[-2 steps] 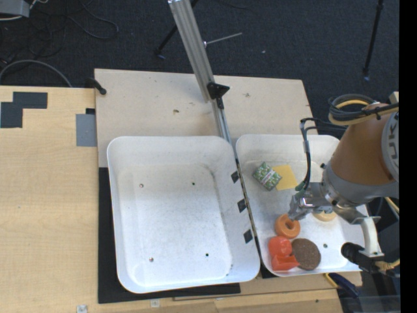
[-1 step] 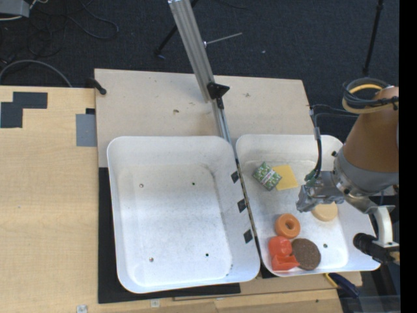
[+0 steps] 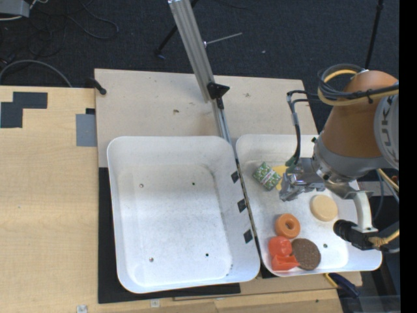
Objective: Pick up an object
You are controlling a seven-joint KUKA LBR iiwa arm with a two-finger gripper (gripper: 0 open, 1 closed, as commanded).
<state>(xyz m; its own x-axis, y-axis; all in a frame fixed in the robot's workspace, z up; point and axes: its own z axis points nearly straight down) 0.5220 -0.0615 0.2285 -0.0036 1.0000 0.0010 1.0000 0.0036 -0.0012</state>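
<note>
Fingers of my metal two-finger gripper (image 3: 291, 186) are hanging low over the right-hand shallow white bin (image 3: 365, 261), and I cannot tell from this slanted view whether they are parted or pressed together; nothing is showing between them, so I am not claiming any hold. I am reaching in from the right, my grey arm with its orange band (image 3: 355, 119) looming over the far right part of that bin. Just left of my gripper a small green-and-white patterned crumpled packet (image 3: 265, 175) is lying, with a small yellow piece (image 3: 280, 171) peeking out beside it, close to my tip. Nearer, an orange ring-shaped toy doughnut (image 3: 287, 225) is sitting apart from me, a pale cream round disc (image 3: 324, 207) is resting to its right, and at the near edge a red blocky plastic piece (image 3: 281, 253) is touching a dark brown round cookie-like disc (image 3: 305, 253). Every one of these is lying on the bin floor. As I judge it, the pick is not yet made: I am positioned close to the packet, and the closing and the lift are both left to do.
</note>
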